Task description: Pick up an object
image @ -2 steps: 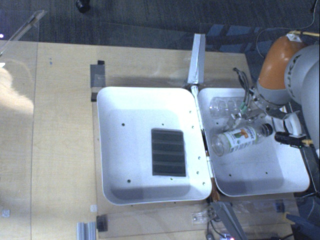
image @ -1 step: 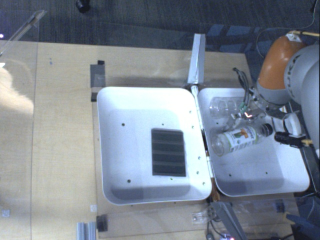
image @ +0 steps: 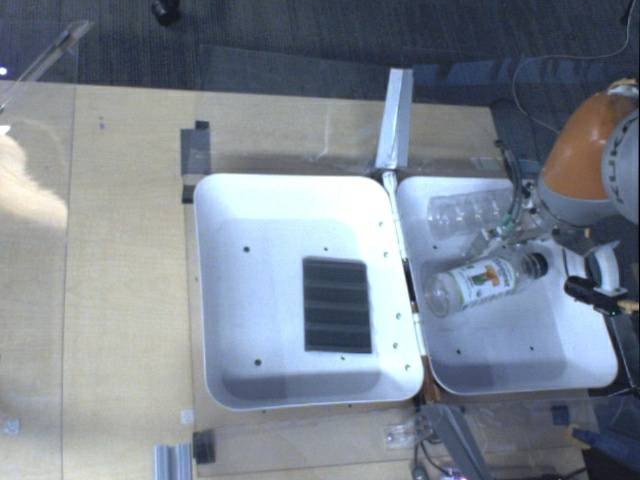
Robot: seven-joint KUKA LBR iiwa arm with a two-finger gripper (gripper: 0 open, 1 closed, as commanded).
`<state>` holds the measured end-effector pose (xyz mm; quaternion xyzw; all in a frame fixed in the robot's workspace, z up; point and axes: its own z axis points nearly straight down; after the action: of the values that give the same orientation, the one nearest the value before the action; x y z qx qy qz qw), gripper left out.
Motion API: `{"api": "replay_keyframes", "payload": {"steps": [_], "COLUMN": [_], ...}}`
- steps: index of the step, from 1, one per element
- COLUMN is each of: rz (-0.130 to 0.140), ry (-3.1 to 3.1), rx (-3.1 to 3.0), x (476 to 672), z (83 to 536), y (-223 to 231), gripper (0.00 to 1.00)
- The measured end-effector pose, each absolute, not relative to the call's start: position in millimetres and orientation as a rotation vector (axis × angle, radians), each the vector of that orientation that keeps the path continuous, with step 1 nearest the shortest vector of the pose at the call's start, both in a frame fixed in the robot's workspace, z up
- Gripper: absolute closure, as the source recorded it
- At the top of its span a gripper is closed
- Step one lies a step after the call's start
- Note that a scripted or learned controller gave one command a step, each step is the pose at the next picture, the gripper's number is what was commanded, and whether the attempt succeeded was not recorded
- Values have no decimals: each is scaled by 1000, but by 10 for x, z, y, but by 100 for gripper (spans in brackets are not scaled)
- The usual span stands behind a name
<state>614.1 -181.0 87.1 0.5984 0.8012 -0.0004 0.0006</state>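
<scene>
A dark ridged rectangular block (image: pixel 337 305) lies flat in the left bin (image: pixel 230 268). The right bin (image: pixel 560 368) holds a clear empty plastic bottle (image: pixel 468 211) near its back wall. In front of it a labelled bottle with a black cap (image: pixel 485 281) lies on its side. My gripper (image: pixel 512 228) reaches in from the right, low over the right bin, between the clear bottle's right end and the capped end of the labelled bottle. The grey wrist and orange band (image: pixel 588 148) sit above it and hide part of the gripper.
A metal post (image: pixel 395 118) stands behind the seam between the two bins. Dark brackets (image: pixel 196 153) sit on the wooden bench at the left bin's back corner. Cables and a black fitting (image: pixel 592 291) lie at the right bin's right rim.
</scene>
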Motion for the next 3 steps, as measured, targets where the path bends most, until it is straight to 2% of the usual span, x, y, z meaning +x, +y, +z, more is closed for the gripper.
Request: {"api": "replay_keyframes", "payload": {"steps": [1,2,3], "rz": [8,8,-10], "ry": [2622,2729,2653], "rx": [1713,1531,1798], "x": [5738,5725,6224], "z": [888,895,860], "y": [-1706,-1423,-1714], "gripper": [0,0,0]}}
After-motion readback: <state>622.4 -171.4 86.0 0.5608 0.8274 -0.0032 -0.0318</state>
